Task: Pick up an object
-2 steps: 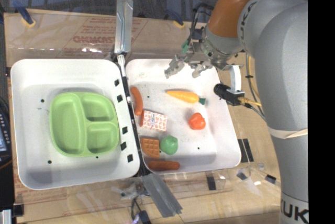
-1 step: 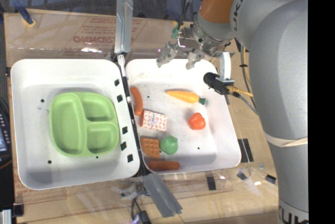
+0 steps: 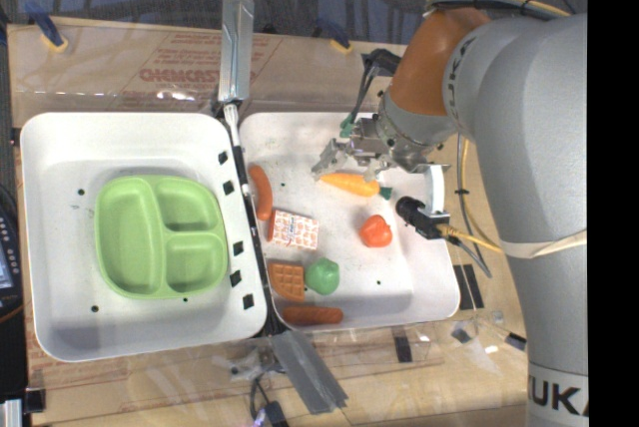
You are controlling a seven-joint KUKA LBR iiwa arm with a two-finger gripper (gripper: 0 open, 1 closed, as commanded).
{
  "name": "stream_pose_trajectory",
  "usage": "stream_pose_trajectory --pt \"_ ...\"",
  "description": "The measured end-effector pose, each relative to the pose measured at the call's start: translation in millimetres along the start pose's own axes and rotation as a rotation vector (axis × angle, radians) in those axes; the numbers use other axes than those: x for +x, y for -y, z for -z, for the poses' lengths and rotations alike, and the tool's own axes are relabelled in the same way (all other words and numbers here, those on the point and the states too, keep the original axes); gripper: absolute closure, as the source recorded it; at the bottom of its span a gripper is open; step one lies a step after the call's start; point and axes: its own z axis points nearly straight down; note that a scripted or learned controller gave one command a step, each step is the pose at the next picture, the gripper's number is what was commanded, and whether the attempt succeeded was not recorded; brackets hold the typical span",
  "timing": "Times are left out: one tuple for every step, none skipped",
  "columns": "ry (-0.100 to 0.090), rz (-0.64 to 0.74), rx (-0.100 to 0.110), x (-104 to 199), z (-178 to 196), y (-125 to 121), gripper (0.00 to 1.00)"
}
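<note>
My gripper (image 3: pixel 349 159) hangs low over the upper middle of the right bin (image 3: pixel 300 136). An orange carrot (image 3: pixel 349 184) with a green tip lies right beneath it, touching or nearly touching it. Whether the carrot is gripped cannot be made out. Nearby in the same bin are a red tomato-like piece (image 3: pixel 375 231), a pink and white carton (image 3: pixel 294 230), a green apple (image 3: pixel 322 275), a brown waffle (image 3: pixel 285 278), and two sausages, one (image 3: pixel 262 193) by the left wall and one (image 3: pixel 312 315) at the front.
The left bin (image 3: pixel 60 166) holds a green divided plate (image 3: pixel 160 235). A black divider strip (image 3: pixel 240 215) runs between the bins. The grey arm (image 3: pixel 519 136) with its orange band covers the right bin's right side. A black cable plug (image 3: pixel 419 215) hangs by the tomato-like piece.
</note>
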Motion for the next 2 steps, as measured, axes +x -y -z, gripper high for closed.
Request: stream_pose_trajectory --pt "0.002 -0.006 -0.039 -14.8 -29.2 -8.2 0.00" --pt "0.004 -0.003 -0.039 -15.5 -18.1 -8.6 1.00"
